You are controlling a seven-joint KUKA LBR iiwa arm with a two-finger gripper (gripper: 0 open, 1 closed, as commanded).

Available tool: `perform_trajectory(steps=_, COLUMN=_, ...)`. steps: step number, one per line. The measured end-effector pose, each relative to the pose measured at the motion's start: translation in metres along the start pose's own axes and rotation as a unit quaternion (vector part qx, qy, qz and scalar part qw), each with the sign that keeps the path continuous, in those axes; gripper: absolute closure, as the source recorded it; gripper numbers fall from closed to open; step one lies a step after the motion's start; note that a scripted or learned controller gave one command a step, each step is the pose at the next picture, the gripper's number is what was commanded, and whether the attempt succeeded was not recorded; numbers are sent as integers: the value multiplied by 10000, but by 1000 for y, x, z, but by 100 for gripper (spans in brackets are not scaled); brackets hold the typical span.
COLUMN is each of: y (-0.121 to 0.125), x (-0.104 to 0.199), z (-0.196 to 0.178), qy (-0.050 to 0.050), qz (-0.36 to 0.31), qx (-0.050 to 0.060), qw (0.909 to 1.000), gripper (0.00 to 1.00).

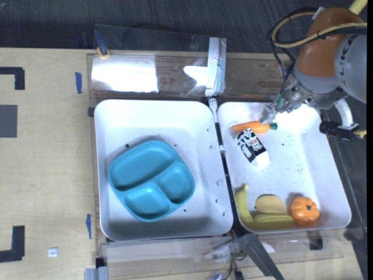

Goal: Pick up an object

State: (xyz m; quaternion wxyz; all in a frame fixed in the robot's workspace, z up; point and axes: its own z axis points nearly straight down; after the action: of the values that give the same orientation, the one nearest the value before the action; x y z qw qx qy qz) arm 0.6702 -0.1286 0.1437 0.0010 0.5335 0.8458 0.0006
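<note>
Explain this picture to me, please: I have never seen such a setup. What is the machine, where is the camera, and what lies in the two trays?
One camera looks down at a slant on a bench with two shallow white bins. The grey arm with the orange band is a robot reaching in from the right; its pincer is low over the right bin, right beside a carrot. I cannot tell whether it grips anything. That bin also holds a black-and-white packet, a banana, a pale roundish item and a small orange pumpkin. The left bin holds a blue divided plate.
</note>
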Motion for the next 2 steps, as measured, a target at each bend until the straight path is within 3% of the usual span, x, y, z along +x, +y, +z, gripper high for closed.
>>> perform_trajectory(steps=1, y=0, x=0, z=1, qy=3, qz=2, qx=4, qw=10000, gripper=0)
perform_trajectory(steps=2, y=-18, x=13, z=31, qy=-72, qz=-1235, qx=-141, qw=9922, gripper=0)
